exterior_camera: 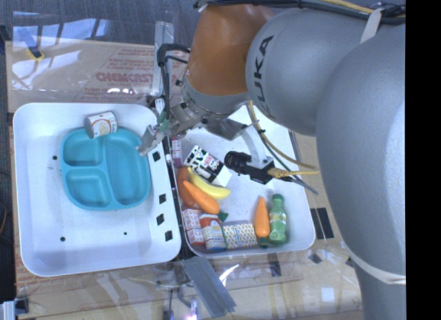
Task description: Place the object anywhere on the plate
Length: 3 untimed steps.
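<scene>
Reaching in from the right of the frame, the arm [289, 70] carries its gripper [153, 136] over the seam between the two bins, at centre-left of the frame. How far the fingers are parted cannot be told, and nothing can be made out between them. No single object is marked out: a small printed cup [101, 124] lies in the left bin [34, 243], touching the upper edge of the blue divided plate [103, 170]. The right bin [303, 232] holds a toy banana [209, 187], two carrots [200, 199], a green bottle [277, 221] and small cartons [215, 232]. A good placement would likely release low over one plate compartment, away from the rim. Readable writing: "KUKA" on the arm; red lettering on the cardboard [103, 70] is too blurred.
</scene>
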Each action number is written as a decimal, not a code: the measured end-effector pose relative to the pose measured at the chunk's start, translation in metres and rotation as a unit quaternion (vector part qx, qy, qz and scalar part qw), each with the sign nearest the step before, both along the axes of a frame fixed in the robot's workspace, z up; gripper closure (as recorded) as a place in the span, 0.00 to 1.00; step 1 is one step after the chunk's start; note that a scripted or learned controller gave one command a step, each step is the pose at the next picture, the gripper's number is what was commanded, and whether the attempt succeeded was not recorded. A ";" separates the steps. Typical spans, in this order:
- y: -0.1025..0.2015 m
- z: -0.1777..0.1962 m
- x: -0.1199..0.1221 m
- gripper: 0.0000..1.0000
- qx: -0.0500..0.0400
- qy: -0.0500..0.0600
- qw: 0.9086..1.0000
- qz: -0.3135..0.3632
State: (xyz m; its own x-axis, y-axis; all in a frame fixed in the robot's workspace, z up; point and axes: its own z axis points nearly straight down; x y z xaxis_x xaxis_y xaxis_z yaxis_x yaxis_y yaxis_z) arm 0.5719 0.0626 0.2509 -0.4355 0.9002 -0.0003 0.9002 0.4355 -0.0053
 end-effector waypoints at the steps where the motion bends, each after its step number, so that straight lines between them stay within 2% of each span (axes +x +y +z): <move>1: 0.000 0.010 0.001 1.00 0.000 0.000 1.000 0.001; 2: 0.000 0.010 0.001 0.00 0.000 0.000 1.000 0.002; 3: 0.004 -0.047 0.046 0.00 0.001 -0.001 0.999 -0.045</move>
State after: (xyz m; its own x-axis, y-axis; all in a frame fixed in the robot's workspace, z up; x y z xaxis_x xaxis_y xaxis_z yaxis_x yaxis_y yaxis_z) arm 0.6184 0.0665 0.2042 -0.3522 0.9359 -0.0004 0.9359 0.3522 -0.0023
